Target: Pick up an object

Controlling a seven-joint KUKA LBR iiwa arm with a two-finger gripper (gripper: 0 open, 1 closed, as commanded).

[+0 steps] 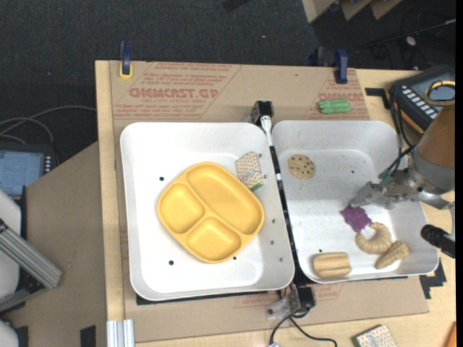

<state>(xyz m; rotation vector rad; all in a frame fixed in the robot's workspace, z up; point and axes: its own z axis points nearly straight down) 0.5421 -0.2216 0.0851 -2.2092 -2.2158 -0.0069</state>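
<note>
My gripper (370,194) hangs low over the right bin (340,139), reaching in from the right with the grey arm (434,154) behind it. Directly beneath and a little left of its tip lies a small purple object (354,217), touching or nearly touching it. Whether the gripper holds it cannot be made out. Close by in the same bin are a tan croissant (372,238), a ridged tan cone (391,254), a bread roll (332,264) and a chocolate-chip cookie (302,167).
The left bin (137,215) holds a yellow divided plate (210,211) and a small patterned block (249,169) by its right wall. A green item (334,106) lies on the cardboard behind the right bin. Blue clamps (126,67) pin the board's back edge.
</note>
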